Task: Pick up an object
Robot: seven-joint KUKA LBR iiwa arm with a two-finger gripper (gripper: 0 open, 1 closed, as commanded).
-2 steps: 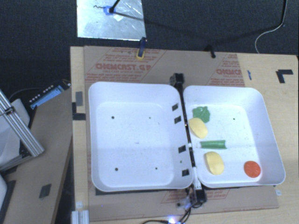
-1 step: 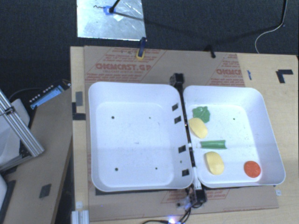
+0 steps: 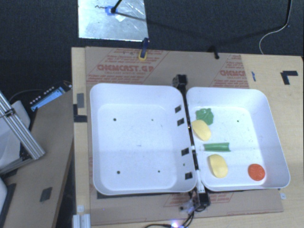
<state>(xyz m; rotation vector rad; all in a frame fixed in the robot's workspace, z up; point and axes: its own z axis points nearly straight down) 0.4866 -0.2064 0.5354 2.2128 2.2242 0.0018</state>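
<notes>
The right bin [image 3: 266, 109] holds several small objects. A green leafy piece [image 3: 205, 114] lies near its left wall, with a yellow oval piece [image 3: 201, 130] just below it. A flat green bar [image 3: 217, 147] lies further toward the front. Below that sits a second yellow piece [image 3: 218, 165]. An orange-red round object [image 3: 256, 172] rests in the bin's front right corner.
The left bin [image 3: 104, 99] sits beside the right one, joined along a black clipped seam [image 3: 185, 137]. Both rest on a cardboard sheet [image 3: 128, 65]. A metal plate [image 3: 111, 13] lies beyond the bench, and an aluminium frame [image 3: 19, 132] stands at the left.
</notes>
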